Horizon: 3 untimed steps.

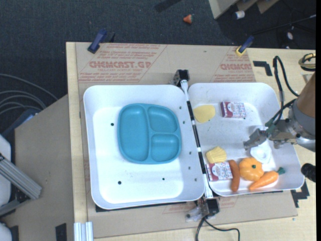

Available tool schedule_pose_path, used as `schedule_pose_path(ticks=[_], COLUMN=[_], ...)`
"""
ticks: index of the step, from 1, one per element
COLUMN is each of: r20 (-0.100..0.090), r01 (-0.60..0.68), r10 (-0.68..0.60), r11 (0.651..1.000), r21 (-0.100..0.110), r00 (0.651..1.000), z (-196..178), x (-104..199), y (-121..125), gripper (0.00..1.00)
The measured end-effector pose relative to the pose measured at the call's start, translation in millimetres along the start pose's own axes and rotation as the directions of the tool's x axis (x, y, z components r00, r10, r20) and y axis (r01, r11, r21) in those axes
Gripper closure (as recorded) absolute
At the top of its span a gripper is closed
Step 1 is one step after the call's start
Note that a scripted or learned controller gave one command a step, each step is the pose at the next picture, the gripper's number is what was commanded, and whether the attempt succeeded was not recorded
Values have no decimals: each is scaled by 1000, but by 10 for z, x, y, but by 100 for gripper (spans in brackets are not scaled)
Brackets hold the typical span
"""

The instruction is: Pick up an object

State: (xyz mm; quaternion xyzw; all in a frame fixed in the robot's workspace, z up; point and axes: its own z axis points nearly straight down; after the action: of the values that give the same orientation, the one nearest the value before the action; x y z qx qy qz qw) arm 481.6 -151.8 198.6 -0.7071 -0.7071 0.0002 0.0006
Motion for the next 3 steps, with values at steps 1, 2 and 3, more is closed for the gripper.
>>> schedule_pose_path(ticks=[1,2,3], r20=[0,0,1], r01=[1,0,1], r10=[-1,0,-1], r11=[1000,1000,1000], r21=[-1,-1,-1], r00=[1000,1000,1000], z=[1141,1140,1136], x=[446,416,192], y=[405,709,1435], gripper=[0,0,0])
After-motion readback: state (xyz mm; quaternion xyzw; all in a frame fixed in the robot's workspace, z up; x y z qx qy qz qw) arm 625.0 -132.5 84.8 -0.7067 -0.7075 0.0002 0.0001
